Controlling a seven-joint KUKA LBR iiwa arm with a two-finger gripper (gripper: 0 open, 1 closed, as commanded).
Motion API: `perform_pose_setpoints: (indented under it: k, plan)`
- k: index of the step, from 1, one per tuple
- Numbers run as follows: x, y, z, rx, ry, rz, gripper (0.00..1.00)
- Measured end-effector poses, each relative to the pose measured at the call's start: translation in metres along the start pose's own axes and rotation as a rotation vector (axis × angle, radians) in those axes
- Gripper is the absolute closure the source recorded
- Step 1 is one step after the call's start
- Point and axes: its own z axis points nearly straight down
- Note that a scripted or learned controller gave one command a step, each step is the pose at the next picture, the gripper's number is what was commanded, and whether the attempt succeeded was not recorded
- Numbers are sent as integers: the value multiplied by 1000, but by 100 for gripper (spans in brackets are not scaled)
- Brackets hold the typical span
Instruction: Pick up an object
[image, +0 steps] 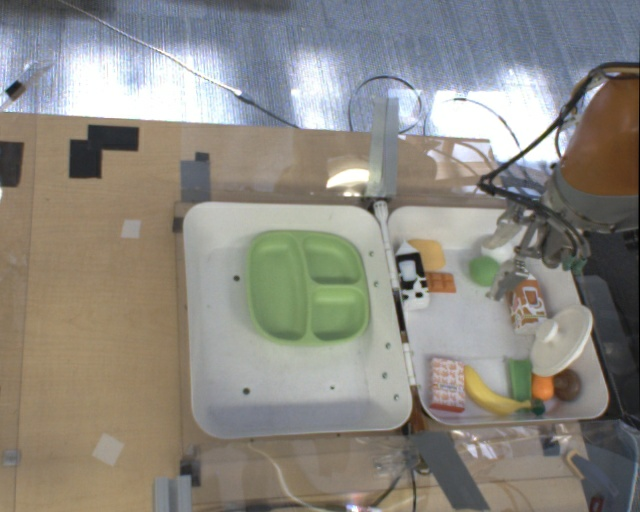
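Observation:
My gripper (512, 279) hangs low over the right bin (470, 325), near its back right part. Just left of it lies a small green ball (484, 270). Directly below and right of it sits a brown and white packet (528, 308), close to the gripper's tip; I cannot tell whether they touch. Nothing shows held in the gripper. The arm's orange band (605, 140) rises at the upper right.
The right bin also holds a black and white carton (411, 276), a yellow wedge (429, 253), a white cup (560, 338), a banana (490, 392), a red packet (447, 383), a green block (519, 379) and an orange (542, 388). A green divided plate (305, 286) lies in the left bin (225, 380).

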Motion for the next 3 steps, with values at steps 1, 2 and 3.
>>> perform_pose_setpoints:
  k: [1,2,3]
  plan:
    - [0,-49,75,1,2,67,0]
    - [-18,-63,117,1,-3,144,0]
    - [-24,-61,101,1,-22,138,100]
